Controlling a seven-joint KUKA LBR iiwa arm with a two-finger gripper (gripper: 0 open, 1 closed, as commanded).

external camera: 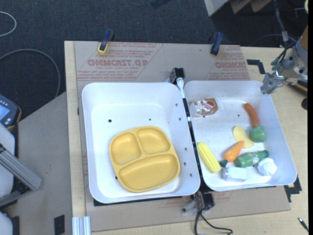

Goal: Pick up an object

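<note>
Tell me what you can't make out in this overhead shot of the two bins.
- Gripper: blurred at the right bin's far corner in the camera view; finger state unreadable.
- Arm: cut off by the right edge.
- Small packet: label too small to read.
- White items at the bin's near edge: overlapping, blurred; what they are is unclear.

Bright, even light over both bins, and the picture's a touch soft.

The white bins (93,99) glow almost blown out, with mild glare on their sloped walls, while the dark floor (49,13) across the top of the frame stays dim and grainy. Shadows are faint and short: a thin one hugs the yellow tray (144,158) at its lower left. Fine detail smears, the board's red print (117,62) reads fuzzy, and the lower left corner is washed out and unfocused.
</note>
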